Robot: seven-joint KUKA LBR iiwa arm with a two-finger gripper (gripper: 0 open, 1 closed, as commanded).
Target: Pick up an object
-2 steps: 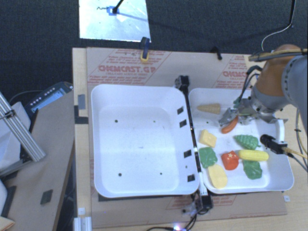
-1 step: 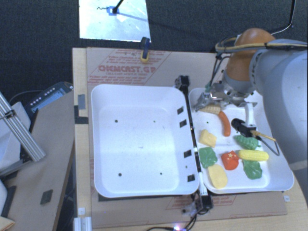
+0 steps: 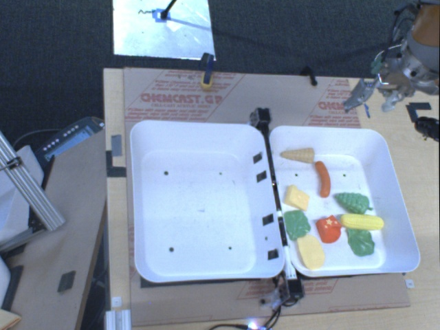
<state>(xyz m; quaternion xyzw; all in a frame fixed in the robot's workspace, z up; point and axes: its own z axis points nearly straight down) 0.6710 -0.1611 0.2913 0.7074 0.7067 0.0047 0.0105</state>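
Note:
The right bin holds several toy foods. Among them are a tan cone, an orange sausage, a yellow cheese wedge, a red pepper and a yellow corn cob. Green leafy pieces and a pale yellow piece lie there too. My gripper hangs above the bench beyond the right bin's far right corner, well clear of the food. Its two fingers stand apart and nothing is between them.
The left bin sits beside the right one, joined by a black clipped divider. A shiny metal sheet lies at the back, with a blue and yellow clamp at its edge. Grey equipment stands at the left.

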